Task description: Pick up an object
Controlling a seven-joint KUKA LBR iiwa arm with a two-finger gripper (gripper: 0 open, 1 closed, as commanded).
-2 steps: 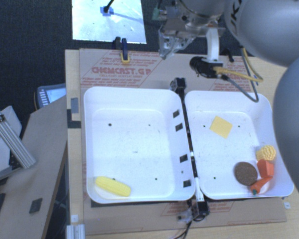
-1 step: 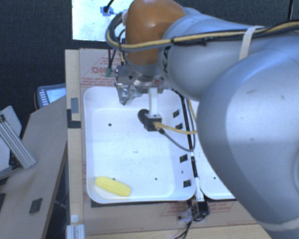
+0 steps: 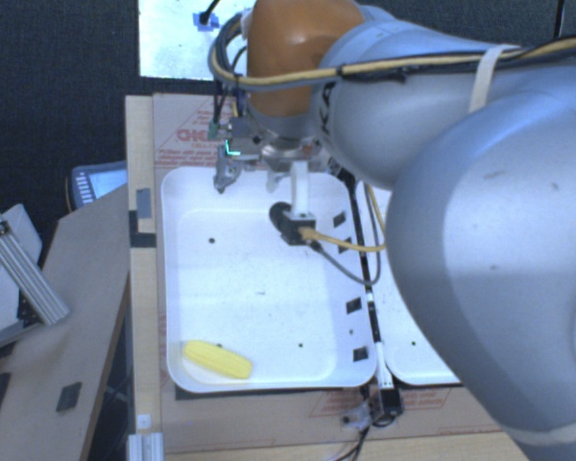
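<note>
You have yet to make the pick: the pincer (image 3: 235,169) hangs over the bin's (image 3: 298,377) far end, its opening impossible to tell, well apart from the yellow corn cob (image 3: 218,359) near the front corner.

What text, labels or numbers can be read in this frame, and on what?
Nothing reads clearly.
Red print on the cardboard beyond the bins: letters too blurred to read.
Red print along its near edge: too blurred to read.
Screen at left: too small to read.
</note>
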